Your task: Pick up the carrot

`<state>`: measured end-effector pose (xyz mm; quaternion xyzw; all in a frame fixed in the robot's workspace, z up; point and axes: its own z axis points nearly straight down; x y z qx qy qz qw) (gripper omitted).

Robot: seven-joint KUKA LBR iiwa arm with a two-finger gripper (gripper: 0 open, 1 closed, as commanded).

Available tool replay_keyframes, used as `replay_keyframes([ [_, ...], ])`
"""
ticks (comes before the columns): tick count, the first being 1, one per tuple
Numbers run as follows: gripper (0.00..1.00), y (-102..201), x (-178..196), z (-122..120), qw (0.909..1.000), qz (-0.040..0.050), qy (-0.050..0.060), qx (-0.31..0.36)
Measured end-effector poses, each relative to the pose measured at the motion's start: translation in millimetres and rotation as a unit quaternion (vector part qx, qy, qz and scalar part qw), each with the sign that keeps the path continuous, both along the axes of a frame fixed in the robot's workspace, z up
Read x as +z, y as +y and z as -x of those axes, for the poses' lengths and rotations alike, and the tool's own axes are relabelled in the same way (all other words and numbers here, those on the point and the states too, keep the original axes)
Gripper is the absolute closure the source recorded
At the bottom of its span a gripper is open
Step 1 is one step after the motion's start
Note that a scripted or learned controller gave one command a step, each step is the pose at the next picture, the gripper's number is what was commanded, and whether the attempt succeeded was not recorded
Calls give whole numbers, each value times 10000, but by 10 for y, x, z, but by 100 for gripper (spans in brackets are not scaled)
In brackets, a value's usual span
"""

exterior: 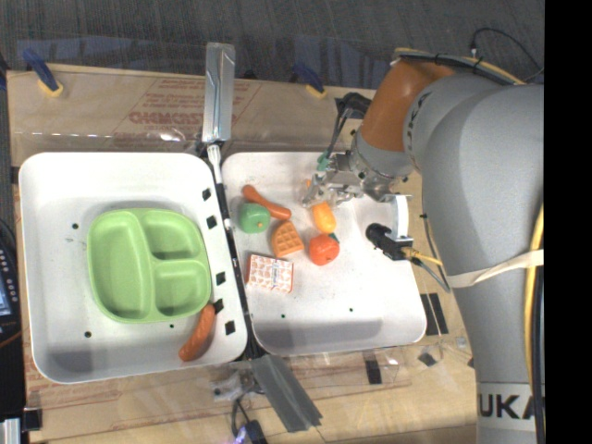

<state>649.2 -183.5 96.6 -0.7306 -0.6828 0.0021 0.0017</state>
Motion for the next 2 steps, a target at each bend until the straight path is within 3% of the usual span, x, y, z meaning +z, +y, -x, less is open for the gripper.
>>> replay_keyframes([
  [1, 100, -87, -73, -71, 9999, -15, 23, -171],
  [2, 100, 509, 937, 28, 9995, -2, -27, 320],
])
